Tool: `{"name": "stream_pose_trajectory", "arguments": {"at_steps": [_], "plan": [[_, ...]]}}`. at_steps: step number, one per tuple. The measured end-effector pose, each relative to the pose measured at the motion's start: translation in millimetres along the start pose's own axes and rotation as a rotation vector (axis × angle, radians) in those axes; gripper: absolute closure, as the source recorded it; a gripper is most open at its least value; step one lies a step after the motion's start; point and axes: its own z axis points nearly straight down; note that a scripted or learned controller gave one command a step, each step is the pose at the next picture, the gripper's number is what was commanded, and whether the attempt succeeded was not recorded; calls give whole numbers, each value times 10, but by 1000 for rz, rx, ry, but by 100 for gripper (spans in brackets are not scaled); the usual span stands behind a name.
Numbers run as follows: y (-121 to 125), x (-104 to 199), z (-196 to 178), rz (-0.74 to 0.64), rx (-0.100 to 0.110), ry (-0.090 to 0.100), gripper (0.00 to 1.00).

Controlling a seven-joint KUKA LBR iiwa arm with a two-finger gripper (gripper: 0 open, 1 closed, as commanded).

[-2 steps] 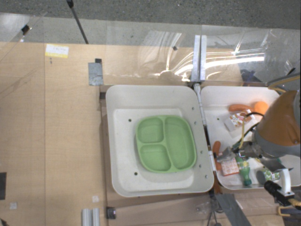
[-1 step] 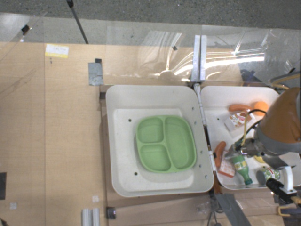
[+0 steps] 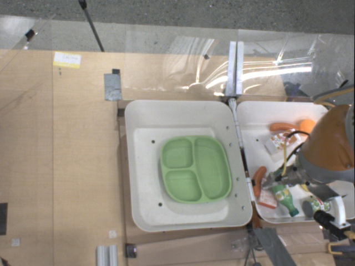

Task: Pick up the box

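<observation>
Two white bins stand side by side on the wooden bench. The left bin (image 3: 138, 148) holds a green divided plate (image 3: 195, 169), which lies flat near the middle of it. The right bin (image 3: 247, 121) is crowded, and the arm covers a large part of it.

The box (image 3: 275, 143) seems to be the small white packet with reddish print, in the upper part of the right bin (it is small and a little blurred, so I am not fully sure). Just above it lies an orange sausage (image 3: 283, 128), and to the right of that is an orange ball (image 3: 307, 125), partly behind the arm. Lower down, near the bin's left wall, a red sausage (image 3: 259, 179) lies almost upright in the picture. A green bottle (image 3: 285, 200) lies tilted near the front wall, and beside it, to the right, is a white bottle with a green label (image 3: 317, 205).

The arm (image 3: 333, 148) comes in from the right and bends down over the right bin, with its orange band above the grey wrist. The gripper (image 3: 280, 177) hangs low between the red sausage and the green bottle, below the box and apart from it. I cannot tell whether it is released or clenched, because dark parts and cables hide it there.
</observation>
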Motion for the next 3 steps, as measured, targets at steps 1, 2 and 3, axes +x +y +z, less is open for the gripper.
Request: {"name": "stream_pose_trajectory", "arguments": {"at_steps": [1,2,3], "plan": [[3,-38,2,-92,-1,6,100],[95,698,-899,-313,18,22,100],[209,1399,-905,-266,20,24,100]]}}
